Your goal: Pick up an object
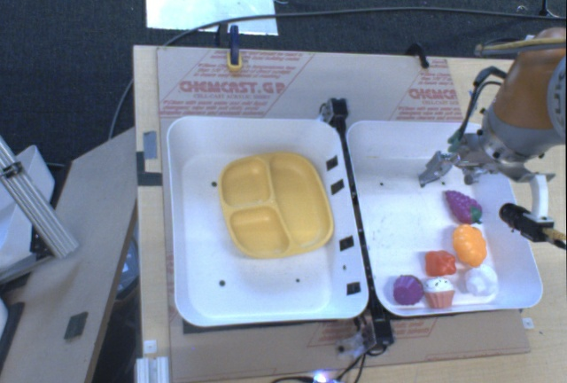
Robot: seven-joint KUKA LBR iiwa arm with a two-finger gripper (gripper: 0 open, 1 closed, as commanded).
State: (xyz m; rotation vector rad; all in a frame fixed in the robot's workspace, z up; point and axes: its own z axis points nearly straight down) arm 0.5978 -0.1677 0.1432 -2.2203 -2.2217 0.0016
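Grapes (462, 206) in right bin; fingers (436, 172) above-left, holding nothing.

light: bright, even, overhead | shadows: faint, soft | glare: white bins (266, 137) washed out | focus: slightly soft throughout

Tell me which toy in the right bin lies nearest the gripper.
The purple grapes: they lie just below the gripper, above the orange fruit and the other toys.

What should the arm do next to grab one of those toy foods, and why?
Probably shift toward the purple grapes and lower. The gripper hangs above bare floor of the right bin, holding nothing, and the grapes are the nearest toy, set a little apart from the orange fruit.
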